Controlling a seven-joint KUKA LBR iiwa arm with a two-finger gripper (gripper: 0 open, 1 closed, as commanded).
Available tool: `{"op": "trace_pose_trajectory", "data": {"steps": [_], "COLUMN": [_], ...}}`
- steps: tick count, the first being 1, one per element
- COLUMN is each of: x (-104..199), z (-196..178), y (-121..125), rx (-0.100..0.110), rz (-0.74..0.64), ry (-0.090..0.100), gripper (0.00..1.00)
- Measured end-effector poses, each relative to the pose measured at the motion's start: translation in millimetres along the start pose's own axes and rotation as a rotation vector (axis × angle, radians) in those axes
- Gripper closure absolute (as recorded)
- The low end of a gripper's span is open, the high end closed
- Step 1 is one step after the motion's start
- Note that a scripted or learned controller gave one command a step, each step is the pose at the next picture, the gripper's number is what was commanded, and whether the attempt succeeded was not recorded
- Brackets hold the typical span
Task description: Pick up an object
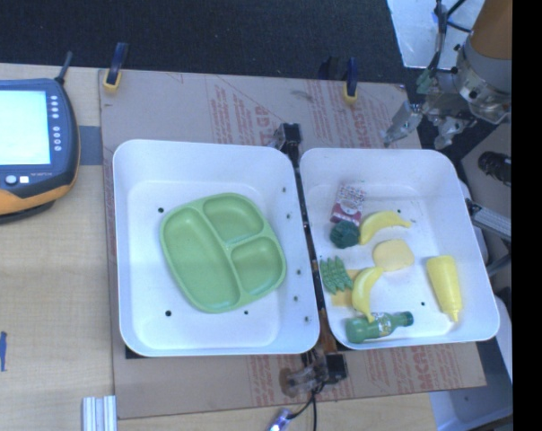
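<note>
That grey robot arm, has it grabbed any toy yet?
Not yet. The two-finger gripper hovers above the right white bin's far rim, nothing seen between its fingers. The yellow plastic banana and yellow mustard bottle lie in the bin. Descending, gripping and lifting remain.

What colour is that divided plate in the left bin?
Light green, clearest in the camera view.

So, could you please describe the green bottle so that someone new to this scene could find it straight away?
Look at the right bin, the one holding the toy food rather than the green tray. Go to its front edge, nearest the camera. The bottle lies there on its side just below a banana; it is dark green with a red label, unlike the yellow pieces around it.
</note>
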State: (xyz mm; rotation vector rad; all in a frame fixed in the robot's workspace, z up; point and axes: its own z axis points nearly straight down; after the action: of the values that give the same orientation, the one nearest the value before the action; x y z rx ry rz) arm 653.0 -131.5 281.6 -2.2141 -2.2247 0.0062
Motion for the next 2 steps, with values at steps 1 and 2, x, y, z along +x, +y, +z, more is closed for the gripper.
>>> {"op": "trace_pose_trajectory", "data": {"steps": [1,2], "x": [-50,30], "z": [150,190], "y": [2,4], "rx": [0.004,0.001], "rz": [0.001,-0.002], "ry": [0.000,0.000], "gripper": [0.00,0.00]}}
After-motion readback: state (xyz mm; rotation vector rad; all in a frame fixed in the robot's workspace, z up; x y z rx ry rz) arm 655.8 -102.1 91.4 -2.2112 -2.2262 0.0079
